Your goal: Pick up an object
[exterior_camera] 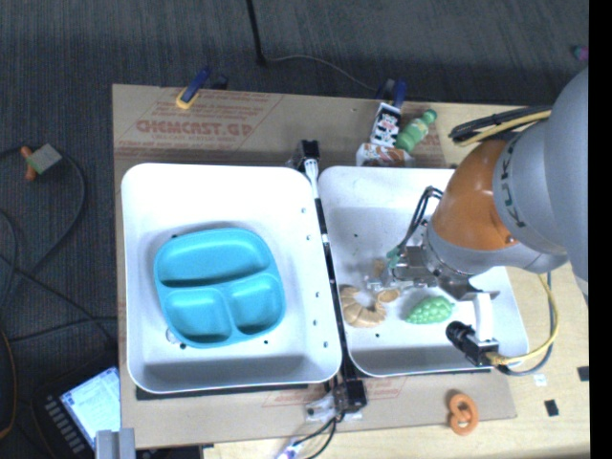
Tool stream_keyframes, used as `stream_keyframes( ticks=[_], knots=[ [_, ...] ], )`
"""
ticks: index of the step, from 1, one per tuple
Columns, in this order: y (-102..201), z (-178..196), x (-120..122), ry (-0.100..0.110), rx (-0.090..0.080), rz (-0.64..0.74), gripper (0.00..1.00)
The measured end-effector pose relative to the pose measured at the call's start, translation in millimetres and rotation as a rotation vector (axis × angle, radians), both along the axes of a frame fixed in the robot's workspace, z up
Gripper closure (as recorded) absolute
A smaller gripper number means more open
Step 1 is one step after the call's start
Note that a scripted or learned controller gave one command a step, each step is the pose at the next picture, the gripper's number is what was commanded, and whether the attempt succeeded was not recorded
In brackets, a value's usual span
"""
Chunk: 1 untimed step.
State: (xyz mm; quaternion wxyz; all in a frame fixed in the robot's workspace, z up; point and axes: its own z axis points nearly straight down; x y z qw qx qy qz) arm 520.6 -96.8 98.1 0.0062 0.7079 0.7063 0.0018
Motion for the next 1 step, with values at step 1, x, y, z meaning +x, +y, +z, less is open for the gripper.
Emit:
stream_keyframes(
  ticks=[1],
  knots=[
    [32.9,101.4,57.8,0.010,0.006,0.003,1.00]
  ],
)
